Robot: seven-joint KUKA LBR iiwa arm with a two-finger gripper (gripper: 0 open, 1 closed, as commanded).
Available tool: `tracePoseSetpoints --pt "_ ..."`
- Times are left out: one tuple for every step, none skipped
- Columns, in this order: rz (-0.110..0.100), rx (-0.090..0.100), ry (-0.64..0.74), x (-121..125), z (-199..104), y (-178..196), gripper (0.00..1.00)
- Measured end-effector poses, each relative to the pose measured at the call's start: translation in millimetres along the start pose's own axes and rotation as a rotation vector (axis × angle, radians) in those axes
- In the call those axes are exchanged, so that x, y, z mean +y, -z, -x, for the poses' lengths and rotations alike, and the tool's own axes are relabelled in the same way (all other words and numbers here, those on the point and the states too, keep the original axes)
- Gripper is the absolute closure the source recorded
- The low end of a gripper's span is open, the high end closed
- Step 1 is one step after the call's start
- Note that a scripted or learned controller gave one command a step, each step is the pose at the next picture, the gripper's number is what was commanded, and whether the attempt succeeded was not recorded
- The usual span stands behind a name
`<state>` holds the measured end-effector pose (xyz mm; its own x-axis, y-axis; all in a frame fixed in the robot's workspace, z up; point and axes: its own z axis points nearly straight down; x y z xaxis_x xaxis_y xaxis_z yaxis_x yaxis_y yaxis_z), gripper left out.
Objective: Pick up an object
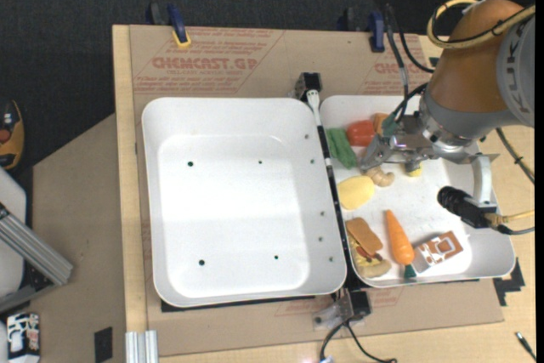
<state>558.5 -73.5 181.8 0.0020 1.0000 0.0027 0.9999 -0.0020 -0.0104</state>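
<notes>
My gripper [393,159] hangs low over the back half of the right bin [476,263], open, with nothing visibly between its fingers. Just in front of it lie a small beige mushroom-like piece [383,178] and a pale yellow lemon-shaped object [356,191]. Left of the gripper a green piece [341,145] lies along the bin's wall, and a red tomato-like object [361,132] sits behind it. Toward the front are an orange carrot [399,237], a sandwich-like toy [365,241] and an orange-and-white box [439,249].
The left bin [234,200] stands beside the right one, with a black divider rail [327,174] between them. A black cylindrical part [463,207] juts over the right bin's right side. Cables [408,55] trail behind the arm. Clamps hold the board's far edge.
</notes>
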Motion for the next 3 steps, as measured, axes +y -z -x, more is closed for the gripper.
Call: tracePoseSetpoints --pt "0.017 -0.002 0.008 68.9 -42.5 17.5 1.0" --pt "0.013 -0.003 0.003 66.4 -44.6 24.9 1.0" --pt "0.013 -0.004 0.001 62.0 -33.8 30.7 1.0"
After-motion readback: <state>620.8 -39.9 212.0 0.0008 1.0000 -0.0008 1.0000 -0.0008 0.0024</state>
